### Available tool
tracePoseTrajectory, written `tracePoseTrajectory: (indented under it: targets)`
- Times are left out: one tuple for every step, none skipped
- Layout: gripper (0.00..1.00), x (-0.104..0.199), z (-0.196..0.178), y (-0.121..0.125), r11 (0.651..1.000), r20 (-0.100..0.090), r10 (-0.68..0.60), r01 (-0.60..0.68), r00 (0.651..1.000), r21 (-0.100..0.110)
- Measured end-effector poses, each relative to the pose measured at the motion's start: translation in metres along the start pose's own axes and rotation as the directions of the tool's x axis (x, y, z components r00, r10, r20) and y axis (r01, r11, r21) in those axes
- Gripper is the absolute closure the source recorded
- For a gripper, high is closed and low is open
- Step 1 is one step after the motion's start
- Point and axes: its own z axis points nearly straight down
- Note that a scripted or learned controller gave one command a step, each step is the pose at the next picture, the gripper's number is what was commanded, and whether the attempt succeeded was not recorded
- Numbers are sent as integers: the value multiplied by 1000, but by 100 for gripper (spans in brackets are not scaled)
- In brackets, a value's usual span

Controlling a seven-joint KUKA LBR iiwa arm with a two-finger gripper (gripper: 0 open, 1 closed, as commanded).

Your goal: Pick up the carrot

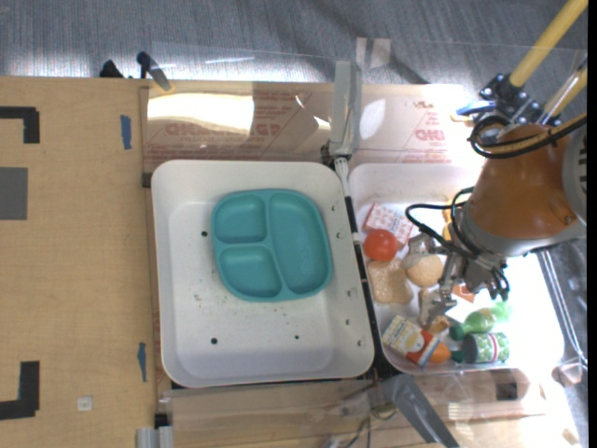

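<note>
A small orange carrot [432, 345] lies in the right-hand white bin [395, 177], near that bin's front edge. It rests tilted among a cluster of toy foods, touching a yellow-and-white packet [403, 333] on its left, with green items [482, 334] just beside it on the right. Part of it is hidden, so its full shape cannot be made out.
</note>
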Motion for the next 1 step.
tracePoseTrajectory:
  targets:
    - [0,-127,18,-5,995,-14,98,-98,995,3]
